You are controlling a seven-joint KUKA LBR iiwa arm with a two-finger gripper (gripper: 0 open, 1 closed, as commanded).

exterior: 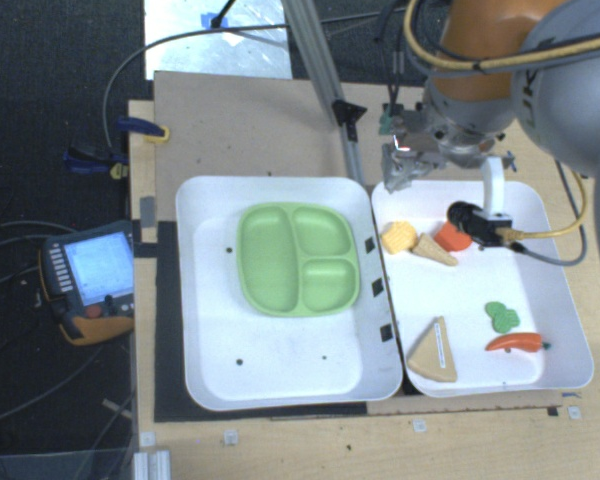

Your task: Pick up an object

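My gripper [400, 171] hangs over the far left corner of the right bin [555, 298], above the bin's rim. Just in front of it lie a yellow piece [398, 235] and a tan wedge [435, 253]. An orange-red piece [453, 236] sits right of them, partly behind the robot's bracket. Nearer the front are a green piece [500, 316], a red pepper-like toy [515, 343] and a tan sandwich wedge [434, 353]. Nothing shows in the gripper's grasp.
The left bin [205, 298] holds a green divided plate [298, 258]. A grey pole [320, 68] slants down to the bins' far edge near the gripper. A handheld screen unit [90, 278] lies off the bench at left.
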